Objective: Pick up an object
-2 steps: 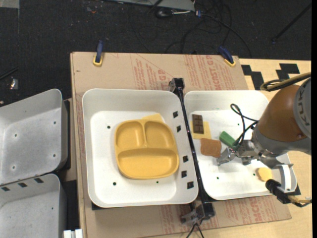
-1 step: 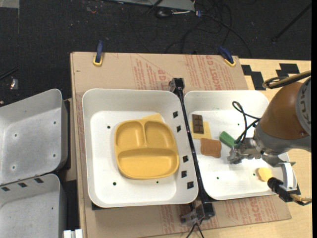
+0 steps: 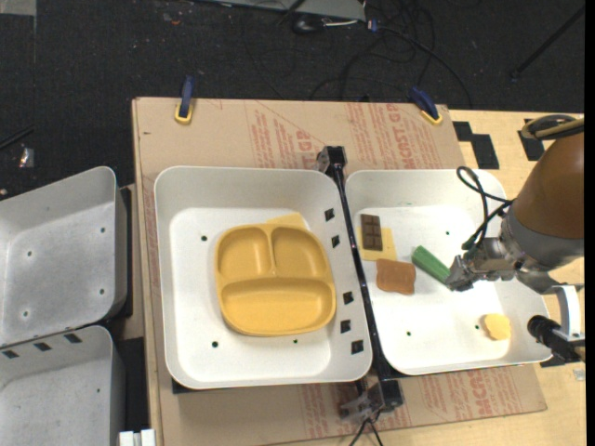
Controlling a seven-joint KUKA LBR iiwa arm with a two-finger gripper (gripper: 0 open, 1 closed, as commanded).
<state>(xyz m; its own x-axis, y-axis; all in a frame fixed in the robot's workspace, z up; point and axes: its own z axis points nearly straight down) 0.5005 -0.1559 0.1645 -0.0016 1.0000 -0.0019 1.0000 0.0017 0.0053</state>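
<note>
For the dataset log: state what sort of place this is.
Probably a robotics lab test bench: two white bins on cardboard held by clamps, loose cables on dark floor, and the arm's tool beside a green object.

A robotics lab: clamped cardboard bench (image 3: 279, 119), loose cables (image 3: 390, 26) on dark floor

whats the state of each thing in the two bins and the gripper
yellow divided plate: right side up, flat in the left bin
green block: lying tilted in the right bin, gripper at its right end
brown piece: lying flat, left of the green block
brown-and-yellow card: lying flat by the divider
small yellow piece: resting apart, near the front right corner
</note>
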